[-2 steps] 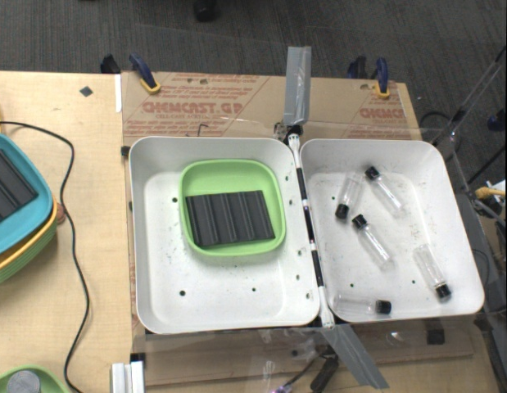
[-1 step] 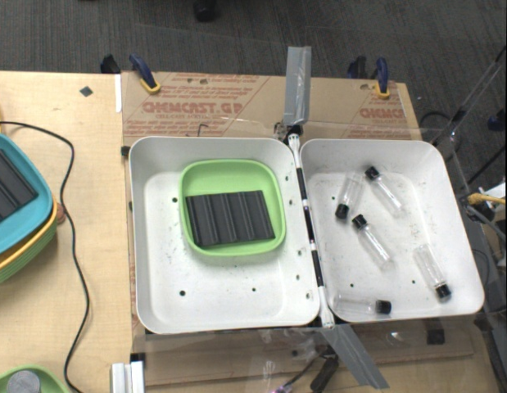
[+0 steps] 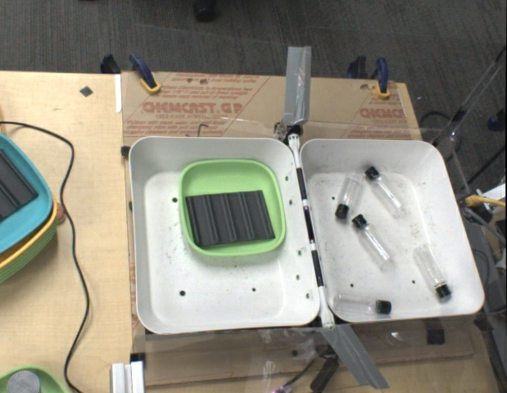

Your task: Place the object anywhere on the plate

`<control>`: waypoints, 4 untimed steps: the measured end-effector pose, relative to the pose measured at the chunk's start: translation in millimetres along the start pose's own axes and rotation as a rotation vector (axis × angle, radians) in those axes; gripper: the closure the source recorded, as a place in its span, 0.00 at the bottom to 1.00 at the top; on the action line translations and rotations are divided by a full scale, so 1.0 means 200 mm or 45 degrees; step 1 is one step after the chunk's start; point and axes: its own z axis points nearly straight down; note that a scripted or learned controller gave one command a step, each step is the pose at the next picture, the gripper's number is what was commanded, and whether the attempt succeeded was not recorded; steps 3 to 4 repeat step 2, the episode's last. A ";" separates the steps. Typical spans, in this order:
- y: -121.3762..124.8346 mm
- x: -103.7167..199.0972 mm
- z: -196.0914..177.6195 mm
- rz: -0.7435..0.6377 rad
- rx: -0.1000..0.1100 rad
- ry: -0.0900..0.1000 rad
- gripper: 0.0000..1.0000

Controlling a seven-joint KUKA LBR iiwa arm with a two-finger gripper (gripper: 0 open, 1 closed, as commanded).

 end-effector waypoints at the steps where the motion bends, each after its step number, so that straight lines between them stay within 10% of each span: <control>1: 0.00 0.00 -0.08 -0.006 -0.002 0.002 0.00; 4: 0.00 0.00 -0.13 -0.007 -0.002 0.002 0.00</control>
